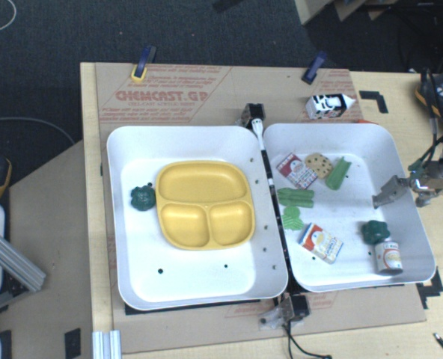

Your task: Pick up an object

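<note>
Step in hand looks like approach: gripper [390,191] sits at the right edge of the frame, over the right rim of the right bin [356,137], nothing between the fingers as far as I can see. Whether it's open or closed, can't tell from this angle, too small and dark.

Candidates, all in the right bin: dark green broccoli-like toy [374,231] and small can [389,257] at lower right, nearest the gripper; red-and-white carton [321,243] lower centre; light green pepper-like piece [293,198] and a smaller green one [291,218] at the bin's left side; red printed packet [297,170], cookie [319,164] and green stick [338,173] upper centre.

Next move, my guess: come down-left onto the broccoli toy or can. They sit just beside each other and near the bin wall, so finger clearance is tight.

Left bin [132,275] holds a yellow divided tray [205,204] and a dark green toy [142,197] touching its left edge.

Readable text: "CHEMCAST GP" in red on the brown board [169,96], upper left. Print on the packet, carton and can is illegible.
</note>
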`<state>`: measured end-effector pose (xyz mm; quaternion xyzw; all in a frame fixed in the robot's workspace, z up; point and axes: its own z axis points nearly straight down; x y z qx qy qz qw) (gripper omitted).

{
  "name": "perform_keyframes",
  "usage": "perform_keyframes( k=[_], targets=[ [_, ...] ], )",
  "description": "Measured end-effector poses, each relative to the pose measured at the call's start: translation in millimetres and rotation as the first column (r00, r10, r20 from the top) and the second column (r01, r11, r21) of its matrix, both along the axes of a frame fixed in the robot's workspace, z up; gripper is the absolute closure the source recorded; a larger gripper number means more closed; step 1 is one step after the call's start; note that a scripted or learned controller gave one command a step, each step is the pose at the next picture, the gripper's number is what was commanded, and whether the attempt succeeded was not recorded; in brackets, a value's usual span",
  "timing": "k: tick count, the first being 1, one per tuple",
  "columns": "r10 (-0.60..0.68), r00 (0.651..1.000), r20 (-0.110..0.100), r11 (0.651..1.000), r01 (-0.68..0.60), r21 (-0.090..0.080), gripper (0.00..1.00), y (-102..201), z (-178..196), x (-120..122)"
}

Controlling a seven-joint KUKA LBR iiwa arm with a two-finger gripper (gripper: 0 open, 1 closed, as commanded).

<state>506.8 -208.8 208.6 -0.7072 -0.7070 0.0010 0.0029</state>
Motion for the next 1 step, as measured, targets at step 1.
perform_keyframes(
  k=[1],
  targets=[
    [0.001, 1.0, 0.0, 1.0, -0.001, 0.001, 0.0, 7.9, -47.2, 4.5]
  ],
)
